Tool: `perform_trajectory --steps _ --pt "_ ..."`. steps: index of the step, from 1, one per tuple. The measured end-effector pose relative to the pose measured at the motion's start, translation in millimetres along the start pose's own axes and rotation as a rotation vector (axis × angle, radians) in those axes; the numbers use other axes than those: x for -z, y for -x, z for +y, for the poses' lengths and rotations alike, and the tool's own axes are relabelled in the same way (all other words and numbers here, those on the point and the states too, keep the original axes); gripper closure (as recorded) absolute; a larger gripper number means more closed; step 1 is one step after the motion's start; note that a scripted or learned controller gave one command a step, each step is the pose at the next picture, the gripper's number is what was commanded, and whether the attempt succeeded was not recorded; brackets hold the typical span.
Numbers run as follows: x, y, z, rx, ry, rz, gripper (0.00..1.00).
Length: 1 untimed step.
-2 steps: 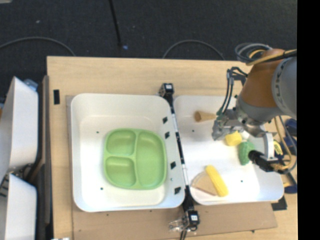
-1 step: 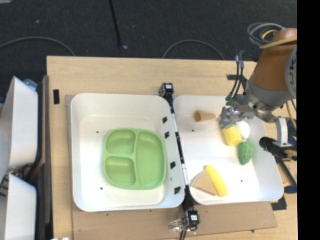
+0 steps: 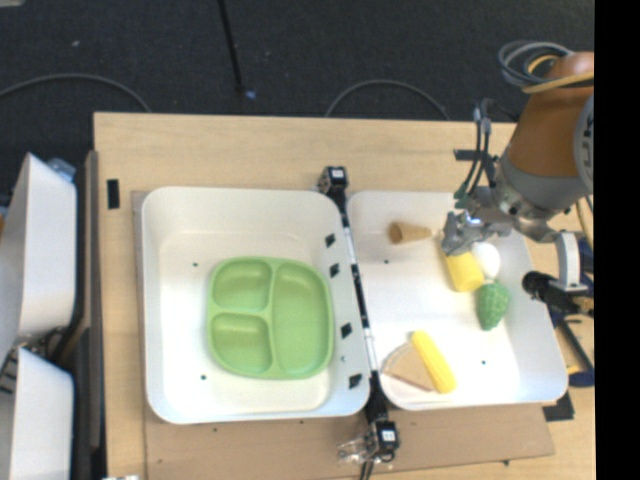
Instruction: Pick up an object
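Two white bins | wooden bench | dark floor, cables

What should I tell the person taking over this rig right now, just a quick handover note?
Claw: low in the right bin, at the top of the yellow block; whether it is open or shut cannot be told, and no grasp is confirmed.
Right bin: yellow block, white egg-shaped piece, green leafy piece, small tan cone, yellow corn lying on a tan wedge.
Left bin: green divided plate.
Done: nothing visibly lifted.
Left: secure one object and raise it.
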<state>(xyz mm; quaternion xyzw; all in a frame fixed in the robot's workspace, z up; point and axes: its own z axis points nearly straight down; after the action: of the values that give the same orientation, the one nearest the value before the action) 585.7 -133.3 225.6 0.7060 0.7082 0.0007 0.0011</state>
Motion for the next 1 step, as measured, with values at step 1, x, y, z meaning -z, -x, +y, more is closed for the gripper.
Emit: perform_trajectory --steps 1 --pt "12.5 -53.2 15.5 0.004 0.001 0.001 1.00"
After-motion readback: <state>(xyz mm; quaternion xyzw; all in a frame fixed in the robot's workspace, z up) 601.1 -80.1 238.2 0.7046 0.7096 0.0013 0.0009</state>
